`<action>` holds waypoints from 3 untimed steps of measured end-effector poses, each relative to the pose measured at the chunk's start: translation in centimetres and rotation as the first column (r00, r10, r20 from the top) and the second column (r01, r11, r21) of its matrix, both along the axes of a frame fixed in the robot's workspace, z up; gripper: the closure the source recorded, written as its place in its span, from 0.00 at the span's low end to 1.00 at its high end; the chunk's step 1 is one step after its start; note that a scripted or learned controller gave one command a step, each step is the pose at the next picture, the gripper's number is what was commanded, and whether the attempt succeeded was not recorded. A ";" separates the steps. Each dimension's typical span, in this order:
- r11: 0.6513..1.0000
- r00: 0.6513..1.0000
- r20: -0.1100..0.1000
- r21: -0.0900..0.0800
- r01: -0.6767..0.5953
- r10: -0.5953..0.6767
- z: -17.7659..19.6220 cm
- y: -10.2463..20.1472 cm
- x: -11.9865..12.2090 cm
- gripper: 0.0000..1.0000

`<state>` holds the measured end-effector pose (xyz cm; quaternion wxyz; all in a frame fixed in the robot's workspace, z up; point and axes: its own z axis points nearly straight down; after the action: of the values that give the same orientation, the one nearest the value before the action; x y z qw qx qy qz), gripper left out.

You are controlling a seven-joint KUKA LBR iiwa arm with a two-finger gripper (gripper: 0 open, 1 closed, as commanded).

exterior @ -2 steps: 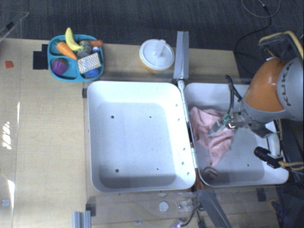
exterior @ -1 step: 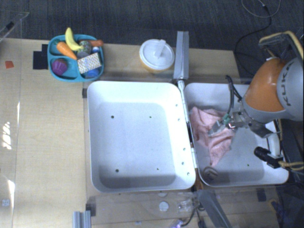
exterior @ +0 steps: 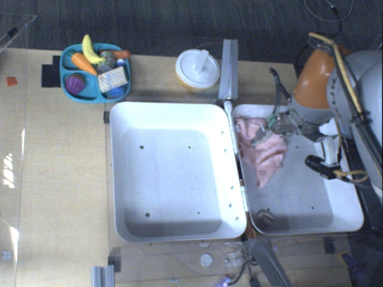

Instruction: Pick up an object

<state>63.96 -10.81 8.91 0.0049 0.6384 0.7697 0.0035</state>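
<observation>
Reaching into the right bin point(exterior: 311, 217), end effector point(exterior: 270, 130) sits on the pink cloth point(exterior: 263, 151) bunched at the bin's top-left corner. Finger state: cannot tell. Grasp step underway; next calls for confirmed closure, then lift.

The gripper point(exterior: 267, 131) is seen low over the right bin point(exterior: 311, 211), at its upper left part, with the grey arm point(exterior: 359, 94) and its orange band point(exterior: 314, 82) reaching in from the right. A crumpled pink cloth point(exterior: 263, 151) is spread directly under and just below the fingers, touching them; whether it is gripped cannot be told. Left of the fingers, past the divider, the left bin point(exterior: 173, 172) is placed. Well up and left on the tabletop point(exterior: 54, 178), a white lidded cup point(exterior: 197, 69) and a blue tray point(exterior: 67, 92) of toy food are set.
</observation>
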 end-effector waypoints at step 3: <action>0.966 0.966 0.001 -0.005 -0.257 0.257 0.2 -2.4 -8.6 0.00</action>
<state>55.36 -13.17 9.07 0.0066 0.5331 0.8460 0.0029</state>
